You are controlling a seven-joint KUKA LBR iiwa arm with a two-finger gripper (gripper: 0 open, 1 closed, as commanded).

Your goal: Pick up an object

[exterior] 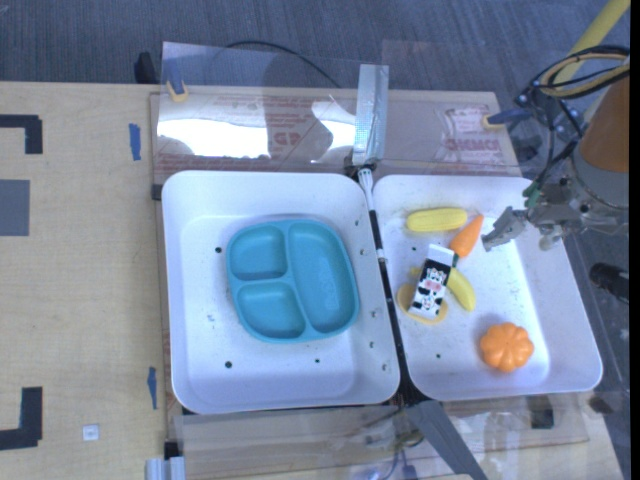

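Camera view puts my pincer [515, 225], whose state I cannot tell, just right of the carrot [466, 236], which lies slantwise.

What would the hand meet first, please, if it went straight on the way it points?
Probably the carrot: the hand points leftward at it from close by, though its height above the bin is unclear.

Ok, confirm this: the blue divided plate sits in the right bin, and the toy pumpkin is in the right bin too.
Wrong on the plate. The camera view shows the blue divided plate in the left bin. The toy pumpkin is indeed in the right bin.
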